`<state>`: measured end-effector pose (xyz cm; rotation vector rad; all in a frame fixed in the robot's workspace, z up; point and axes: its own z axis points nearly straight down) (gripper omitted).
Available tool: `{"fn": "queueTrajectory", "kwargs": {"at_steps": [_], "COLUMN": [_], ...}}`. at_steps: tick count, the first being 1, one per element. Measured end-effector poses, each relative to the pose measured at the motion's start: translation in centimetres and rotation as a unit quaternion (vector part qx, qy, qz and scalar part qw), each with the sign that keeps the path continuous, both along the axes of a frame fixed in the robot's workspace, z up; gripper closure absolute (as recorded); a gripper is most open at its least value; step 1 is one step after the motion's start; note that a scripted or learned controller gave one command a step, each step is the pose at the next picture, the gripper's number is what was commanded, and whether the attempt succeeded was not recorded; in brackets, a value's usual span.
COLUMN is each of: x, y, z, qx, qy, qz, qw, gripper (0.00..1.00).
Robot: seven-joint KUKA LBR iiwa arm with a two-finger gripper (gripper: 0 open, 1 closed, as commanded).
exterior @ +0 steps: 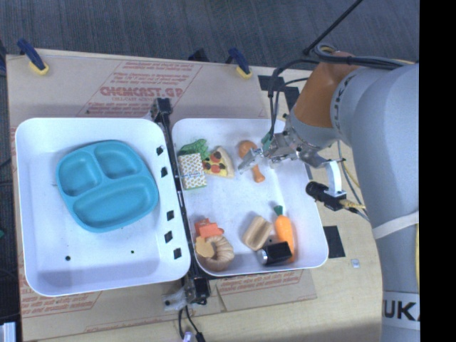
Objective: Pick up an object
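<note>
The two-finger gripper [255, 164] hung spread and empty just beside a small orange-brown toy piece [249, 150]; nothing was lifted yet, so the pick remained.

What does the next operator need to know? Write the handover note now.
Gripper: low over the right bin, fingertips beside the small orange toy near the far wall; whether it grips anything is unclear.
Also in the right bin: pizza slice, sandwich, carrot, bread roll, donut, black block.
Left bin: blue divided plate.
Done: approach.
Left: confirm a grasp, lift.
</note>
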<state>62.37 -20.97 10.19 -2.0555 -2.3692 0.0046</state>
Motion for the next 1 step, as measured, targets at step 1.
{"fn": "queueTrajectory", "kwargs": {"at_steps": [1], "x": [0.05], "y": [0.03], "z": [1.03], "qx": [0.0], "qy": [0.0], "qz": [0.002], "qw": [1.0], "gripper": [1.0]}}
